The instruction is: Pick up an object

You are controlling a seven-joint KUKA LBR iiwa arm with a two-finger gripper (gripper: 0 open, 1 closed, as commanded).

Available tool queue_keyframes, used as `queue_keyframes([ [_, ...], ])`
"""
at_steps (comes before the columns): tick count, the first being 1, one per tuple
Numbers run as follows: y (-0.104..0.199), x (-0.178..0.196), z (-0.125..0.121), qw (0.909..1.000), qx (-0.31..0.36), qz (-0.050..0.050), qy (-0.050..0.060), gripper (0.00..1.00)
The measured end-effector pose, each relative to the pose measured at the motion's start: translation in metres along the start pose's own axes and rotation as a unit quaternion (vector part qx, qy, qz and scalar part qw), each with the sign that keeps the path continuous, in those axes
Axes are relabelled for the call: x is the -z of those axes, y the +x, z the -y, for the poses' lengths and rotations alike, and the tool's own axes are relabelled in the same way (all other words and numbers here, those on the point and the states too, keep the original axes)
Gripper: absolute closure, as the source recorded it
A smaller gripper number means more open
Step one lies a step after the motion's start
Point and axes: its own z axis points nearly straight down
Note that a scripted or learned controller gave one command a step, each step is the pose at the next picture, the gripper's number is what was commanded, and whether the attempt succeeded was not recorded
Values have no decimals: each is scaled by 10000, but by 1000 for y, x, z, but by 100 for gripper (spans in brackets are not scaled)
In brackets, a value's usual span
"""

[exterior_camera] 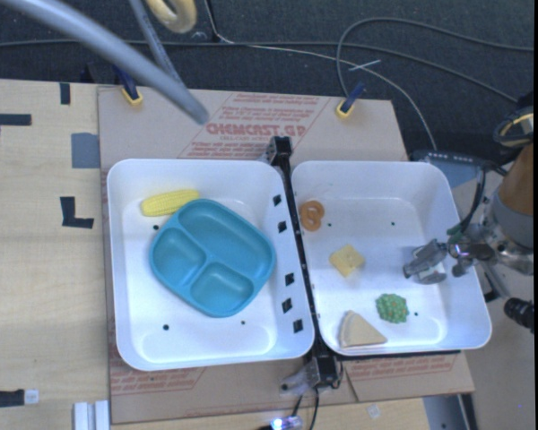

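Observation:
The right bin (430, 179) holds an orange ring (312, 214), a yellow cube-like piece (346, 260), a green broccoli-like lump (393, 308) and a tan wedge (362, 331). My gripper (425, 265) hangs over the right side of this bin, reaching in from the right edge. It is to the upper right of the green lump and well right of the yellow piece. Nothing shows between its fingers. The left bin (130, 186) holds a blue divided plate (212, 256) and a yellow corn cob (169, 202).
A black divider clip (291, 249) runs between the two bins. Cables (377, 70) cross the dark bench behind them. The bins rest on a cardboard sheet (251, 119) held by yellow clamps (345, 107).

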Motion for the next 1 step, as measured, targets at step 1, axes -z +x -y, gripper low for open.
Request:
queue_keyframes([
  [1,1,7,-3,10000,24,16,-64,0],
])
